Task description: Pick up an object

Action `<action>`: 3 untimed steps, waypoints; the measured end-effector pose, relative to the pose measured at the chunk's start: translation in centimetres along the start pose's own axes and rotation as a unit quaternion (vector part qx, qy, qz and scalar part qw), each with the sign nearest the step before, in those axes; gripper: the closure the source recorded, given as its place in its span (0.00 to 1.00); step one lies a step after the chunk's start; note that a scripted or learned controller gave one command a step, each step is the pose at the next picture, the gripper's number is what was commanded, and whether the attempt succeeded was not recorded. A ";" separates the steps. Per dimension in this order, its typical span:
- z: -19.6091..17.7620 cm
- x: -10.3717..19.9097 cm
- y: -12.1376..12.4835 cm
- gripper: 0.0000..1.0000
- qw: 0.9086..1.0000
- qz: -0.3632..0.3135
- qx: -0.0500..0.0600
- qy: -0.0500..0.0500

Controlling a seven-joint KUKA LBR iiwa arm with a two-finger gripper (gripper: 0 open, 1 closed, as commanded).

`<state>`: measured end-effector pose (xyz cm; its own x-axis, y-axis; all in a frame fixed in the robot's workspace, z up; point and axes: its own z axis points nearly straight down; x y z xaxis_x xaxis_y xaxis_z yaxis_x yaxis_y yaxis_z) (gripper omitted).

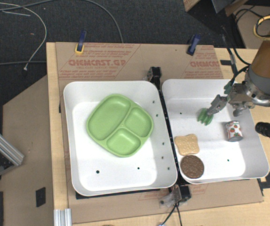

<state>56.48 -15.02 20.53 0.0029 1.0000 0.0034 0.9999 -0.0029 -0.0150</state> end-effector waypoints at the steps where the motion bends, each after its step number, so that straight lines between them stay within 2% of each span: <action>1: -0.8 0.0 0.3 0.00 1.000 -0.002 -0.007 -0.001; 3: 11.9 0.0 -0.1 0.00 1.000 -0.001 -0.004 0.000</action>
<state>56.17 -14.95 8.63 0.0004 1.0000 0.0031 1.0000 -0.0004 -0.0073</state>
